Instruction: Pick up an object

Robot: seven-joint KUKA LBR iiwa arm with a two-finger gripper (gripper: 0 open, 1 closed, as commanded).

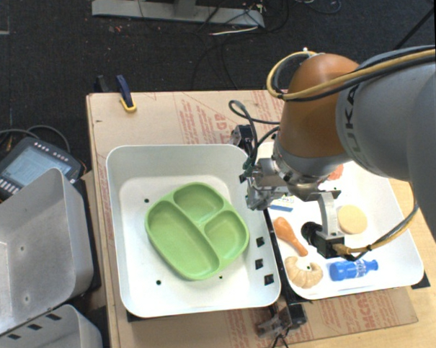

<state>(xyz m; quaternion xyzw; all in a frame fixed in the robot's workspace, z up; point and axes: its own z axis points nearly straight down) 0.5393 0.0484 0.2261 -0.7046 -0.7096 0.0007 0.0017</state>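
Gripper (276, 192) on my screen hangs low over the inner edge of the shallow white right-hand bin (402, 230), close to the wall it shares with the shallow white left-hand bin (124, 210). From this angle the grey arm and its orange band cover most of the tool, so I cannot tell whether the gripper is open or closed, and I see nothing held in it.

Candidates for the pick all lie in the right-hand bin. An orange, carrot-shaped plastic piece (289, 233) lies at a slant just below the gripper. A tan toy croissant (307, 273) sits at its lower end, near the front wall. A small blue plastic bottle (354, 269) lies on its side just beside the croissant. A pale yellow round disc (351, 219) rests further back, and a reddish piece (335, 174) peeks out from under the arm.

In the left-hand bin lies a green three-compartment plastic plate (195, 228). Both bins stand on a sheet of brown cardboard (172, 114).
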